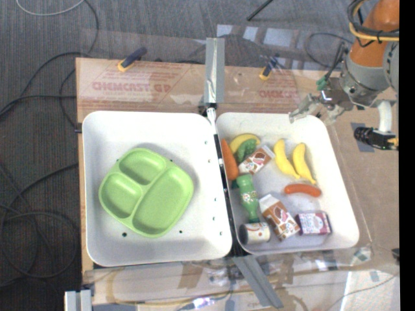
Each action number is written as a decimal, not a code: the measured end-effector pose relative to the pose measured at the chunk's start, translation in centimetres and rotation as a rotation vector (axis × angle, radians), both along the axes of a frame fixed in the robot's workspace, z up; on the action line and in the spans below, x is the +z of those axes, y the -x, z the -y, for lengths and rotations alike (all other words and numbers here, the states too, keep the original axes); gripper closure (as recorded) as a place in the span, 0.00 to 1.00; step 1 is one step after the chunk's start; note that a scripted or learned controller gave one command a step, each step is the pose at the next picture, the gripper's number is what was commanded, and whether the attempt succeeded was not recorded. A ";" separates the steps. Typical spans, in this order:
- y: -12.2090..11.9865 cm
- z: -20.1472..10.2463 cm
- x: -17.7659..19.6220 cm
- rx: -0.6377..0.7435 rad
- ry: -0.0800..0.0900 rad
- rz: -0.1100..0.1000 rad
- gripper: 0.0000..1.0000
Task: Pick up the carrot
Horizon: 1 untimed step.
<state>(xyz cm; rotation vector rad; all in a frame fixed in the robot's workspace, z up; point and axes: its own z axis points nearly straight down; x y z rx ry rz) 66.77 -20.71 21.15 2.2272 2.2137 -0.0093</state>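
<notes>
Left bin (91, 173) has a green plate (147, 192); carrot (229, 160) lies in the right bin (337, 173), hard against that bin's left wall, just left of the green bottle (246, 196), long axis along the wall, which end is the tip I can't tell. Likely a light, stiff, slick plastic toy, so pinch mid-length across the narrow width, though the wall leaves little room for a finger. Gripper (316, 107) hovers at the right bin's far right corner, fingers look spread, holding nothing
</notes>
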 end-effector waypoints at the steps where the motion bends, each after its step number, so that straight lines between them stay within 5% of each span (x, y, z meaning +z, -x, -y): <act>1: 0.0 -3.5 -3.6 0.254 -0.004 -0.001 0.00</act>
